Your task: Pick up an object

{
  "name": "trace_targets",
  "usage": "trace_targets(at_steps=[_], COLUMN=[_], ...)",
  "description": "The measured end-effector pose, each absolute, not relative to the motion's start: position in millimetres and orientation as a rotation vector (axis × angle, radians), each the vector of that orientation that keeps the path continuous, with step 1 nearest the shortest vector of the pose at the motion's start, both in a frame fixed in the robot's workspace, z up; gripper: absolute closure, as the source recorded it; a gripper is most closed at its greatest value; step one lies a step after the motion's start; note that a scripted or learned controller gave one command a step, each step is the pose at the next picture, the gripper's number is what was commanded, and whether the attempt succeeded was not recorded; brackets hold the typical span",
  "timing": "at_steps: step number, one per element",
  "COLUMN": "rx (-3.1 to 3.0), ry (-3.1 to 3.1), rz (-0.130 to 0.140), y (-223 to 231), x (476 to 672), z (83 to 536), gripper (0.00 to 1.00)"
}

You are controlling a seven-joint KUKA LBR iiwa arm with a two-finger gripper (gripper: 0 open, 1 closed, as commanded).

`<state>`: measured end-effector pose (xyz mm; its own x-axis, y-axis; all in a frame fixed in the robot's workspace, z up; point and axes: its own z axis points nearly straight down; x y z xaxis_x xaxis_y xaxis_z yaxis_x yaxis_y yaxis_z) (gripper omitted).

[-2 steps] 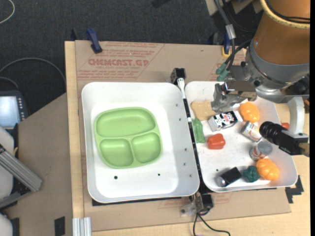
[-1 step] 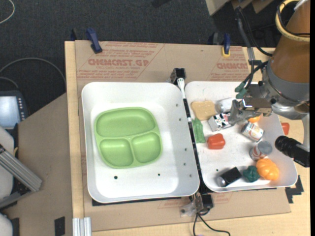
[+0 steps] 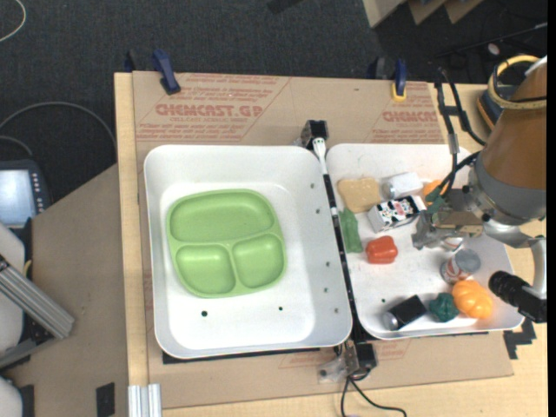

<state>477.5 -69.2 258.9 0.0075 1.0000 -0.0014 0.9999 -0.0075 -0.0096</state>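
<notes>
so the arm (image 3: 512, 137) comes in from the right and its gripper (image 3: 434, 229) hangs low over the middle of the right bin (image 3: 365, 159), and i honestly can't tell if the fingers are apart or together from this angle. nothing visibly between them. the stuff to grab is all in that bin: a tan block (image 3: 359, 193) at the far left, a white printed box (image 3: 395, 213) just left of the gripper, a red block (image 3: 381, 250) nearer, a green stick (image 3: 350, 231) along the left wall, then a black piece (image 3: 406, 311), teal toy (image 3: 442, 307) and orange toy (image 3: 473, 298) along the near edge. the left bin (image 3: 165, 181) holds a green divided tray (image 3: 227, 240).
</notes>
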Motion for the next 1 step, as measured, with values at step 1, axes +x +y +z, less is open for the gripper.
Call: trace_targets(at_steps=[1], rx=[-2.21], ry=[-2.229], rz=[0.0], y=[17.9], x=[547.5], z=[179.6], gripper=[1.0])
